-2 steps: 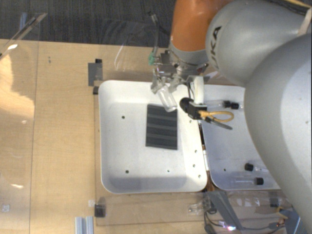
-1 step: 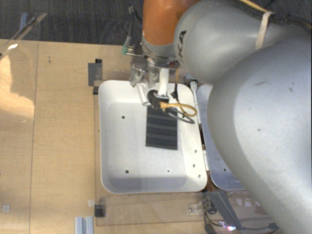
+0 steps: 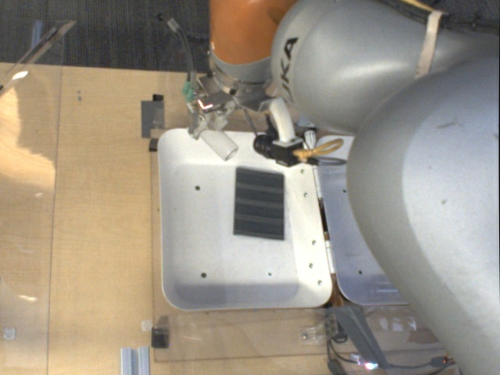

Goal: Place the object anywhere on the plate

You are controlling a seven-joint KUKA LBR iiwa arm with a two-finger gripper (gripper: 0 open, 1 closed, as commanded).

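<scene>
Hard to make out the end effector (image 3: pixel 207 114): small, bright with glare, and crowded under the orange band (image 3: pixel 242 14) of the arm (image 3: pixel 375 69). Cannot tell how far open, and cannot tell any hold on a thing.

Just below the end effector and a little to its right, a short pale piece (image 3: pixel 219 144), tilted, over the far corner of the left bin (image 3: pixel 183 241). Cannot tell whether part of the robot or a loose thing.

Far to the lower right of the end effector, the right bin (image 3: pixel 355 283), mostly hidden behind the big grey arm, with one near corner in sight. To the left of the end effector, the pale wooden worktop (image 3: pixel 78 209), cut off at the edge of the view.

Task's thing, as far as can be judged: a dark grey slab (image 3: pixel 259 202), lying flat on the white floor of the left bin, below and to the right of the end effector, apart from it. Rectangular, matt, crossed by several ribs into bands, the long side running away from the end effector.
</scene>
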